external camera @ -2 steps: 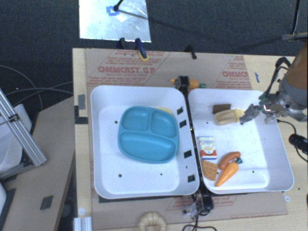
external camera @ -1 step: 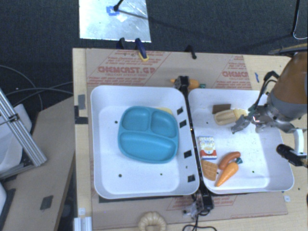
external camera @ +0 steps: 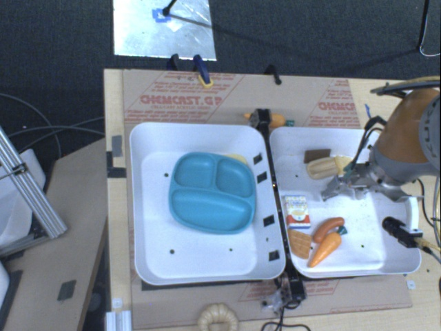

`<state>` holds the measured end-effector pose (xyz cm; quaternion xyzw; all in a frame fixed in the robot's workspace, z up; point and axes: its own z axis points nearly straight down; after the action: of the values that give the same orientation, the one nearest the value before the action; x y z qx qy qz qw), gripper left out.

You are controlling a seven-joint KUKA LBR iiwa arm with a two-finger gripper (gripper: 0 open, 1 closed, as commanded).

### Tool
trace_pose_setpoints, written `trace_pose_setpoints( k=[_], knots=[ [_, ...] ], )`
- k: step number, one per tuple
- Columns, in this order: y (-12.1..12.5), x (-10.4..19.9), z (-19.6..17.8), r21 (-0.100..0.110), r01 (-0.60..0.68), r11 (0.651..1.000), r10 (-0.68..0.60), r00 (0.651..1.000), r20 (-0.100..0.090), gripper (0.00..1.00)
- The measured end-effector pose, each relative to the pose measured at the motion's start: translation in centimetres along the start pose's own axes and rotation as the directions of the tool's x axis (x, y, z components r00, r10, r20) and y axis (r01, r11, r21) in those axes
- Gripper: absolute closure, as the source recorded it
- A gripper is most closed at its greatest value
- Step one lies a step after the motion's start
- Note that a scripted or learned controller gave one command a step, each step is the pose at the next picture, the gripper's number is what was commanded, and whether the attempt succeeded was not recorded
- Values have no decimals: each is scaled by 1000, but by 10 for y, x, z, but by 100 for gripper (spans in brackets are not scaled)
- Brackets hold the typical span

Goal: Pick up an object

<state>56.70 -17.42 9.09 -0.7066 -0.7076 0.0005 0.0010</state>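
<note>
So, nearest the camera, a pale braided ring point(external camera: 219, 317) is seen lying on the bench's front edge, just below the gap between the two bins.

In the right bin point(external camera: 393, 264), the food toys are bunched toward its front-left corner: an orange carrot point(external camera: 324, 249) is laid at a slant, with a reddish sausage point(external camera: 328, 228) touching it just behind, and a tan cracker-like piece point(external camera: 299, 243) right beside both on the left. A small white-and-red carton point(external camera: 297, 209) is set just behind that piece, close to the bin's left wall. Further back, a cream-coloured bun-like item point(external camera: 328, 167) is found, with a dark brown block point(external camera: 317, 155) touching its far side.

The gripper point(external camera: 339, 187) is positioned low over the middle of the right bin, just in front of the bun-like item. How wide the claw is can't be told from this angle, and nothing is seen between it.

The left bin point(external camera: 155, 254) is occupied by a blue divided plate point(external camera: 212, 192), placed roughly central.

At the bench's far edge, a blue-and-yellow clamp point(external camera: 202, 71) is clipped on, and a silvery sheet point(external camera: 164, 19) is laid beyond it.
</note>
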Motion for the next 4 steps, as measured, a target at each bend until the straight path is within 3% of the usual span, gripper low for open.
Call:
trace_pose_setpoints(
  k=[1,3,4],
  knots=[
    [1,-1,-14,-5,0,1000,0,1000,2,100],
    [1,8,-117,-8,3,1000,-3,1000,2,100],
    [2,8,-135,-6,4,1000,-4,1000,2,100]
  ],
)
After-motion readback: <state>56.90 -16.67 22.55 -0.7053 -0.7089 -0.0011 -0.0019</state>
